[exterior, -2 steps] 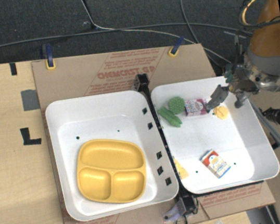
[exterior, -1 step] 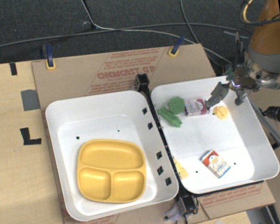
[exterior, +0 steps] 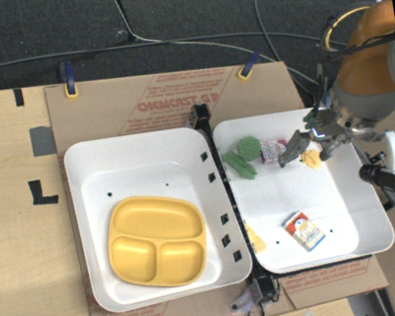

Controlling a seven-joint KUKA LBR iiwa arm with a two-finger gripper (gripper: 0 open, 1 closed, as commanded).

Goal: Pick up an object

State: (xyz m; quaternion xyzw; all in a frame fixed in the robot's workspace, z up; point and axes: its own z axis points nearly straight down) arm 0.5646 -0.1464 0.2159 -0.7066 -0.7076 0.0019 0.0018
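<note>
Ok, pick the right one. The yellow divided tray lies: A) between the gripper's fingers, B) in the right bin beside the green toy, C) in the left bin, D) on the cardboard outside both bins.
C: the yellow divided tray lies flat on the floor of the left bin, across the divider from the green toy in the right bin.

gripper over right bin — perhaps empty

A yellow 3-compartment tray lies in 1 white bin. The other white bin holds a green toy and a red-and-white packet.
</note>
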